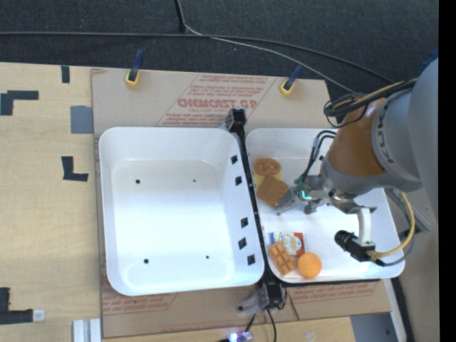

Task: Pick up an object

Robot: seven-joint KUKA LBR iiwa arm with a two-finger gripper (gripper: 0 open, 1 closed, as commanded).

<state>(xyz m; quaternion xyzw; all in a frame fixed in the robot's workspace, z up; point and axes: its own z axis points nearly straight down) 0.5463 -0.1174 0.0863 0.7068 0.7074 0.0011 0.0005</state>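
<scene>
Down in the right bin (370, 273), the gripper (288, 204) sits low over a flat brown piece (272, 189), which looks like a slab of toy bread or cardboard. Its grey fingers (283, 205) reach the piece's lower right edge and seem to touch it, though whether they are spread or closed cannot be made out from this angle, and nothing can be seen clamped between them. A small green light glows on the gripper body just behind the fingers.

Just beyond the fingers, past the brown piece, lies a round tan item like a cookie (268, 167), touching or nearly touching the piece. On the near side of the fingers, toward the bin's front wall, a waffle-like orange block (281, 256) lies beside a small red and white packet (293, 241), and an orange ball (309, 265) rests just beside those two.

Behind the fingers rises the arm (370, 152) with its orange band, cables looping around it. Across the black divider (246, 198) from the fingers stands the left bin (114, 212).
</scene>
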